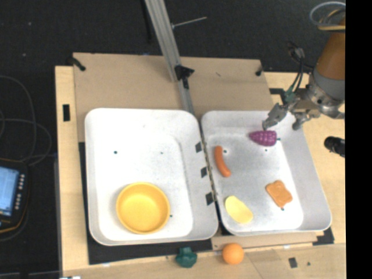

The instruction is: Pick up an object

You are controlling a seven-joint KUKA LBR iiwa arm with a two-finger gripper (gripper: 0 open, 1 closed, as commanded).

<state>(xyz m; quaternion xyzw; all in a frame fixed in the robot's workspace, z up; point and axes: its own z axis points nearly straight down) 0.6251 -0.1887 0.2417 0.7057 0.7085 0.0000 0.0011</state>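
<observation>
Bench (128,80): a tan board that bears both bins; it spreads out to the left of and below the gripper.
Left bin (139,132): white and shallow, well apart from the gripper, across the divide to its left.
Right bin (302,179): white and shallow; its upper right corner lies just under the gripper.
Arm (331,63): grey with an orange band above the wrist, coming in from the right edge, up and to the right of the gripper.
Metal rail (165,34): a slanted grey bar running from the top edge down to the gap between the bins, far to the gripper's left.
Bowl (143,207): yellow and round, in the lower part of the left bin, far down and to the left of the gripper.
Gripper (286,121): above the upper right corner of the right bin, two fingers spread apart and pointing down, nothing between them.
Yellow piece (238,209): pale oval, in the right bin, well below the gripper and somewhat left.
Orange block (279,193): squarish, in the right bin, almost straight below the gripper, well apart.
Sausage (222,161): orange-red and long, near the right bin's left wall, down and to the left of the gripper.
Grapes (263,137): a purple bunch in the right bin, just below and left of the gripper's nearer finger, the closest thing to it; whether they touch I cannot tell.
Orange ball (232,253): on the bench in front of the bins, far below the gripper.
Green piece (186,257): small and dark green, on the bench just left of the ball.
</observation>
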